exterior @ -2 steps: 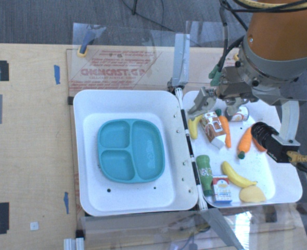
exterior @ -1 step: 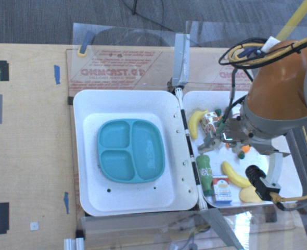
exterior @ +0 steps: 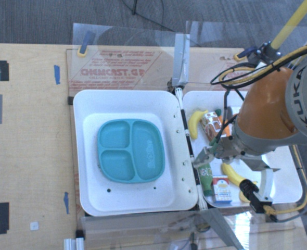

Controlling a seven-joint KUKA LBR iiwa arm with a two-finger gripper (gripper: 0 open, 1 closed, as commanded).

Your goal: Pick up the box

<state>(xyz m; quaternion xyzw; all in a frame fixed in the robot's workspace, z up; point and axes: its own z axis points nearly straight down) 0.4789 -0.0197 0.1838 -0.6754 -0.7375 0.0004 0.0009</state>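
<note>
A small brown and white box [exterior: 212, 123] lies near the back of the right bin [exterior: 289, 189], beside a yellow banana [exterior: 195, 123]. A second small box [exterior: 222, 190], white with red and blue print, lies at the bin's front left. My gripper [exterior: 204, 158] hangs low over the right bin's left side, between the two boxes and just above a green packet [exterior: 205, 177]. I see nothing held in it. The orange wrist [exterior: 265, 108] hides the middle of the bin.
The left bin [exterior: 86, 139] holds a teal divided plate [exterior: 131, 151]. A second banana [exterior: 234, 175] lies right of the green packet. Cables loop off the arm at the back right and front right. A clear plastic wall stands behind the bins.
</note>
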